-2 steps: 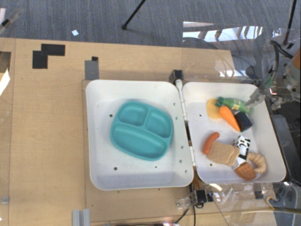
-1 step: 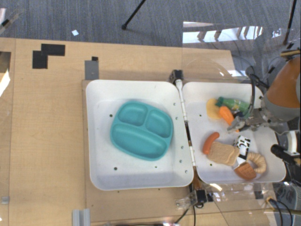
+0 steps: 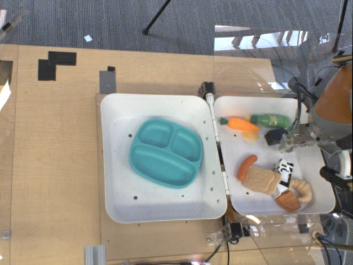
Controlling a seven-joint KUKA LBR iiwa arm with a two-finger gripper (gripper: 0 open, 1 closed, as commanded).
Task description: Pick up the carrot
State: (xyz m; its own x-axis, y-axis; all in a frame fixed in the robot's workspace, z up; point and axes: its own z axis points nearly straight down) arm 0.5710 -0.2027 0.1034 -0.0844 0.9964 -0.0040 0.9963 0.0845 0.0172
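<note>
The carrot is a small orange toy with a dark green stub at its left end. It lies flat on the floor of the right bin, in that bin's upper left part, close to the wall it shares with the left bin. Its long axis runs roughly left to right, tilted slightly so that the tapered orange tip points right and a little down. The tip rests just beside a pale yellow piece below it, and a green bottle lies just to its right. Nothing grips it; it sits free on the white surface
</note>
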